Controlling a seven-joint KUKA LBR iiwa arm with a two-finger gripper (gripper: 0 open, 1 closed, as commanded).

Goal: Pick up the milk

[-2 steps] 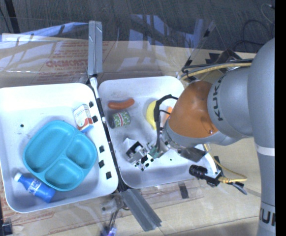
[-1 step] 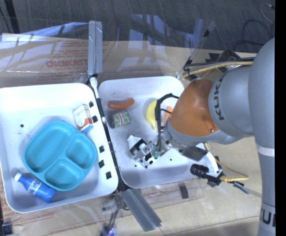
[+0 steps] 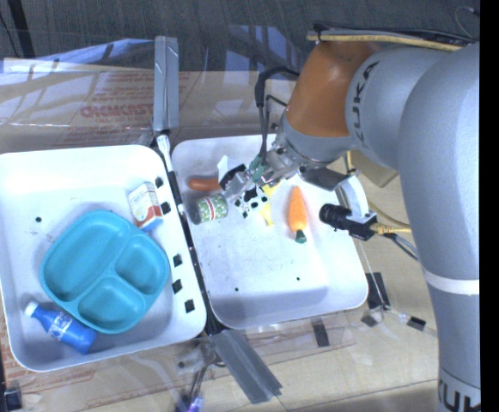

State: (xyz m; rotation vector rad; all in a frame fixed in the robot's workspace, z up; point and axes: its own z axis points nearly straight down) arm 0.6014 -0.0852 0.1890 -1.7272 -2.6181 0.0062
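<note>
Gripper [image 3: 251, 183] is low over the back of the right bin [image 3: 275, 297], among the clutter there. Whether it is spread or pressed together cannot be told, as the wrist and dark fittings mask it, and nothing is seen held. The milk [image 3: 143, 202], a small white carton with red marking, is in the left bin [image 3: 26, 160]. It sits close against that bin's right wall, just beside the upper right edge of the blue plate [image 3: 103, 269]. The pick is judged not yet begun, because the gripper is in the wrong bin. To do the step well, the arm should lift clear, cross the wall between the bins and descend on the carton from above. The jaws should be turned so that neither lands on the wall or the plate rim. The carton appears tilted, so a slip is likely. Left bin also holds a blue bottle [image 3: 60, 326] at the front corner. Right bin holds a can [image 3: 208, 208], a sausage [image 3: 203, 183], a carrot [image 3: 296, 210] and a small yellow item [image 3: 267, 215].
</note>
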